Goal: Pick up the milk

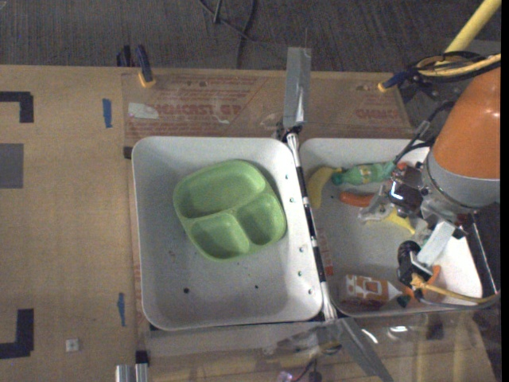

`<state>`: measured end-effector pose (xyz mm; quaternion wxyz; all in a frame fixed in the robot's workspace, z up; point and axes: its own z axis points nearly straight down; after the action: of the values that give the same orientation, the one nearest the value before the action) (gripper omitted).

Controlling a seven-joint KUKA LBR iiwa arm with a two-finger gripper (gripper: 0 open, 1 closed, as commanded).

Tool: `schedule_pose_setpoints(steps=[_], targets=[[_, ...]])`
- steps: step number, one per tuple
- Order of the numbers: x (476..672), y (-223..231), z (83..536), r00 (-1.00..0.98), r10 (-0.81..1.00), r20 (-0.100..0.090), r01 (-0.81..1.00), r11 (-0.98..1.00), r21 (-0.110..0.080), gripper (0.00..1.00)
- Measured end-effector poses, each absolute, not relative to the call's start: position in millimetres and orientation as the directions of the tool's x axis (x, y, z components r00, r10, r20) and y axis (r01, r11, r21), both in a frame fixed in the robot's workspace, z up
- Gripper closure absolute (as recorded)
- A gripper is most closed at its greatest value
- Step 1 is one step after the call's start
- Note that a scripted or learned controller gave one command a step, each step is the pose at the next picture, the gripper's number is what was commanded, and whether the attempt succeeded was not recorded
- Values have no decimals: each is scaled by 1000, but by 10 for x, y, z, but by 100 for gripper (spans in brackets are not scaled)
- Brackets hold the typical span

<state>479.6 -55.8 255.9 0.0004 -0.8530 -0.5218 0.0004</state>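
The milk (367, 289) is a small white and orange-brown carton lying on its side by the front wall of the right bin (350, 249). My gripper (382, 206) hangs over the middle of that bin, farther back than the carton and well apart from it. It is just above a yellow item (400, 219) and beside an orange-red piece (355, 199). The grey wrist and orange band (477, 130) hide the right part of the bin.
A banana (318, 185) and a green bottle (362, 173) lie at the back of the right bin. An orange object (425, 290) sits near its front right corner. The left bin (159, 277) holds a green divided plate (230, 210).
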Motion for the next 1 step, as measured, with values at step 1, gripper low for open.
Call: schedule_pose_setpoints(steps=[1], targets=[[4777, 110, 1822, 520, 854, -3, 854, -520, -7, 0]])
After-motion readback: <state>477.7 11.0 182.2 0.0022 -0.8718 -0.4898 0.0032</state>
